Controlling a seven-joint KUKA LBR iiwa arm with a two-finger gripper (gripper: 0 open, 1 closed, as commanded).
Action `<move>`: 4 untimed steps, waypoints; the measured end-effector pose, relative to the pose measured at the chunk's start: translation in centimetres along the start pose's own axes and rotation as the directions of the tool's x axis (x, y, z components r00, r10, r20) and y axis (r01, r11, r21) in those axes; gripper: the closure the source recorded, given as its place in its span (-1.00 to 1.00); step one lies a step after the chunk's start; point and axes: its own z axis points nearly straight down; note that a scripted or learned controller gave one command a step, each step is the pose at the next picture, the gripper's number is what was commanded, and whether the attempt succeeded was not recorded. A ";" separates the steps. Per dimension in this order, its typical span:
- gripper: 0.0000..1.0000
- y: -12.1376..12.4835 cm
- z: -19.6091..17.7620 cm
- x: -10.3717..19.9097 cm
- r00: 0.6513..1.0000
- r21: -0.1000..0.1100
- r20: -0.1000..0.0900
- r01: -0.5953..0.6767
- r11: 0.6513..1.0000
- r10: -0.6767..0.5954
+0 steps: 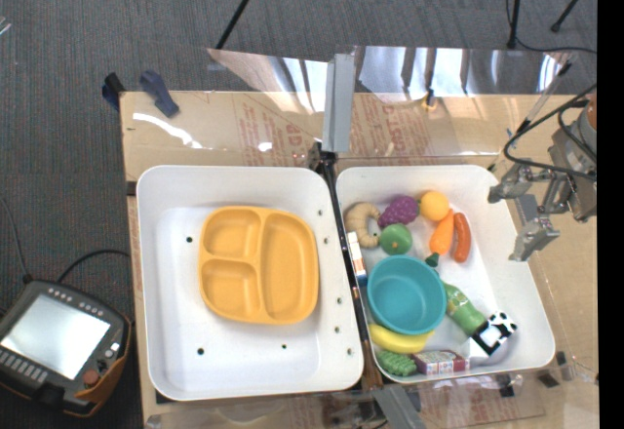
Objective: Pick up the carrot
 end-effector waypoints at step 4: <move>1.00 5.0 4.8 3.9 0.992 0.001 0.008 -0.126 0.992 0.126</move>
